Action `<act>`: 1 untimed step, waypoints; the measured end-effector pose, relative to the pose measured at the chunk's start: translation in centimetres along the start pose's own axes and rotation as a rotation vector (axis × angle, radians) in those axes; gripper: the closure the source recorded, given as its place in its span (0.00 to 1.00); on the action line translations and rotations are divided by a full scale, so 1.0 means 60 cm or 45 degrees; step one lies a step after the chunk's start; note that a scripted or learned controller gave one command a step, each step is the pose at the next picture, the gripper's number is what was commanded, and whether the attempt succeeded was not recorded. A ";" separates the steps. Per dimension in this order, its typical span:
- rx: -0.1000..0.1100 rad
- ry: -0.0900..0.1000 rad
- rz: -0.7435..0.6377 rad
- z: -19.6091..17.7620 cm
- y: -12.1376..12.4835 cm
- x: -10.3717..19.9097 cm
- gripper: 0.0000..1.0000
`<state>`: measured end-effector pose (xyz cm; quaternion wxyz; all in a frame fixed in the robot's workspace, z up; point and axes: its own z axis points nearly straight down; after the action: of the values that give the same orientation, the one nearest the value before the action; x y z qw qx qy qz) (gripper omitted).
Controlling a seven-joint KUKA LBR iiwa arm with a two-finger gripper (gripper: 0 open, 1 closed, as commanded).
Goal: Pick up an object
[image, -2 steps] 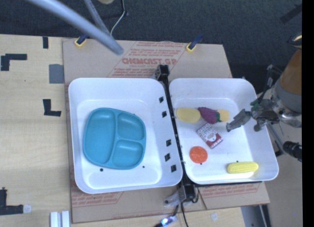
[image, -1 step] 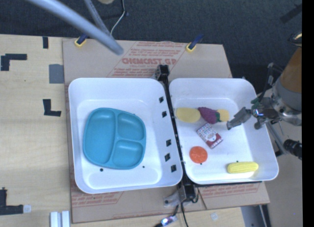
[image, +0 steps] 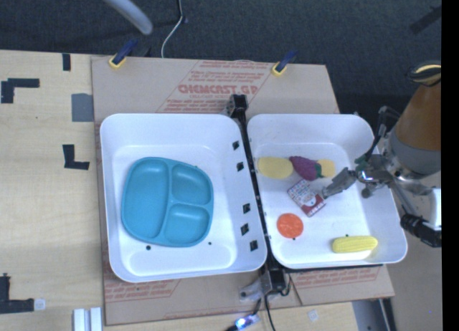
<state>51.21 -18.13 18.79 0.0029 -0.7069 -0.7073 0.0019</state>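
1. The small red-and-white packet [image: 304, 196] is lying flat near the middle of the right bin [image: 358, 127], tilted at an angle, and looks like the likeliest pick – the claw [image: 336, 183] is reaching in from the right and sitting just beside its right edge.
2. Whether the claw is open or closed I cannot tell; it is showing as one grey shape at this slant, and nothing is visibly held in it.
3. Other things are crowding the packet: a purple vegetable [image: 305, 167] just above it, a yellow lemon-like piece [image: 275, 168] to the upper left, a smaller yellow piece [image: 327, 168] beside the purple one, an orange round piece [image: 290, 226] below and a corn cob [image: 353, 244] near the front wall.
4. The left bin [image: 115, 132] is holding a blue divided plate [image: 168, 201], well apart from all this; both bins are resting on the surface [image: 36, 179].
5. What could go wrong, in my judgement – a thin flat packet is giving little to grip, so the claw may slide over it, push it aside, or catch the purple vegetable instead.
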 end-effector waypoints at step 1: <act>0.002 0.002 0.000 0.106 -0.005 0.011 0.00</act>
<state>50.84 -17.45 12.44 0.0040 -0.7069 -0.7073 0.0021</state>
